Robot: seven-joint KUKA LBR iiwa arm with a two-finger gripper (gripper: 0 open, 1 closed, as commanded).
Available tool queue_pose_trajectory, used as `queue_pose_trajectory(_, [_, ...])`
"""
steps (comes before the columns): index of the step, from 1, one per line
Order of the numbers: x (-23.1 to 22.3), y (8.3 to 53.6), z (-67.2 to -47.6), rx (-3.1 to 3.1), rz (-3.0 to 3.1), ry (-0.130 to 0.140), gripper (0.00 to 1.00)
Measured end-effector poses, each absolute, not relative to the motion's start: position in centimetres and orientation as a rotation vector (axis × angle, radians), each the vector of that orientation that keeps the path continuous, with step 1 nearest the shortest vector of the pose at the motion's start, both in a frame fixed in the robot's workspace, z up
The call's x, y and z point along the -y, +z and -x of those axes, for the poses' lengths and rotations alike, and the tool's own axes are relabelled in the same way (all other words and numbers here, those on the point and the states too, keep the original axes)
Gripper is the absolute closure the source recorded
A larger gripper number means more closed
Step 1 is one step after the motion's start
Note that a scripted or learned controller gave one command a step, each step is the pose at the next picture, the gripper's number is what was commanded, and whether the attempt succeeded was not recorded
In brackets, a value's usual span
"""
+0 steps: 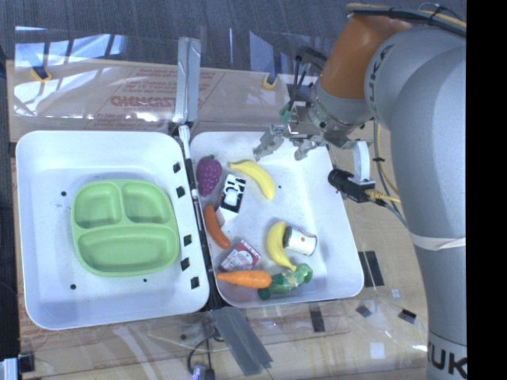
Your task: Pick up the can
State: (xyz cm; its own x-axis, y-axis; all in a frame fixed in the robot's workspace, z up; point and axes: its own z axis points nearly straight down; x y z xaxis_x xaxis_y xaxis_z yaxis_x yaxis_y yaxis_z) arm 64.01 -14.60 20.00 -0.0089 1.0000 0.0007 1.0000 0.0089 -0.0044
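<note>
Hovering spread-fingered, end effector (282, 145) grips nothing; can (300, 241) label unreadable beside banana (276, 245)

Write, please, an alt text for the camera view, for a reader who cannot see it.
The open claw hangs over the right bin's far edge, holding nothing; the can lies on its side near the front beside a banana. The left bin holds a green tray.

Two white bins (32, 212) sit on the bench. There is one green divided plate (124, 226), two bananas (255, 176), one can (300, 241), one carrot (244, 278), one sausage (215, 226), one grape bunch (209, 173), one green vegetable (287, 281), and two small packages (240, 255).
</note>
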Motion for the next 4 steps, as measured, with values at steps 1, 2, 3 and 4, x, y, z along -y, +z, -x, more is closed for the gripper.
queue_pose_trajectory(1, [16.9,16.6,-55.7,2.149,2.286,0.005,0.00])
queue_pose_trajectory(2, [19.8,18.2,-48.9,2.138,2.298,0.003,0.00])
queue_pose_trajectory(3, [19.7,13.7,-49.3,2.050,2.375,0.005,0.00])
queue_pose_trajectory(4, [20.4,9.7,-51.4,2.077,2.363,-0.004,0.00])
